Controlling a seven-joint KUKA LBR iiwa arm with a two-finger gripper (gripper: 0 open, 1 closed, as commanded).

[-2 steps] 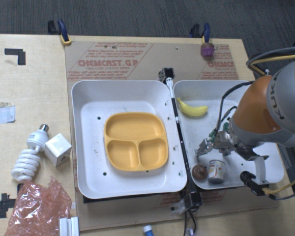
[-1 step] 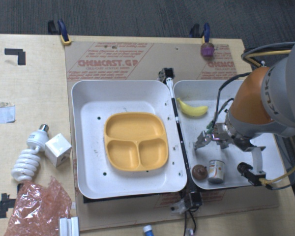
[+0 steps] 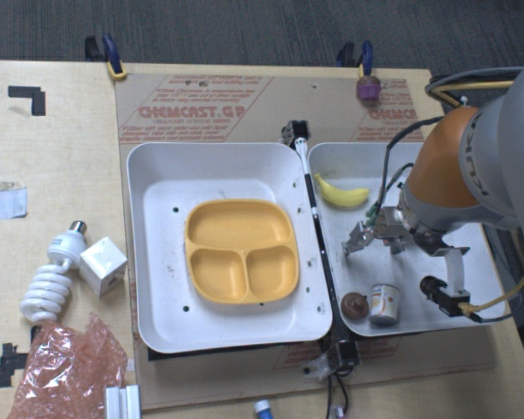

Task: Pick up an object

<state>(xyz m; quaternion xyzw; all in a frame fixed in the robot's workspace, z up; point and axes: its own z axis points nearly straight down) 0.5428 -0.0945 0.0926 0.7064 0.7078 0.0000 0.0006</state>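
1. Two shallow white bins sit side by side on a brown board; the left bin (image 3: pixel 148 260) holds a yellow divided plate (image 3: pixel 242 251) with three compartments, lying flat near the bin's middle with nothing in any of them.

2. The right bin (image 3: pixel 327 160) holds three loose items: a yellow banana (image 3: pixel 341 194) near its upper left corner, a small tin can (image 3: pixel 383 305) lying on its side near the lower edge, and a brown rounded object (image 3: pixel 355 304) just beside the can, on its left.

3. The grey arm with its orange band (image 3: pixel 445 168) reaches in from the right, its gripper (image 3: pixel 367 236) low over the middle of the right bin, below the banana and above the can, apart from both.

4. Whether the gripper's metal fingers are spread or closed cannot be told from this angle; nothing is seen between them.

5. Outside the bins, on the pale bench at left, lie a spiral light bulb (image 3: pixel 51 284), a small white box (image 3: pixel 103 265) touching it, and a crumpled reddish plastic bag (image 3: pixel 65 369) below.

6. A small purple object (image 3: pixel 368 87) rests on the board above the right bin, near a blue clamp (image 3: pixel 366 58).
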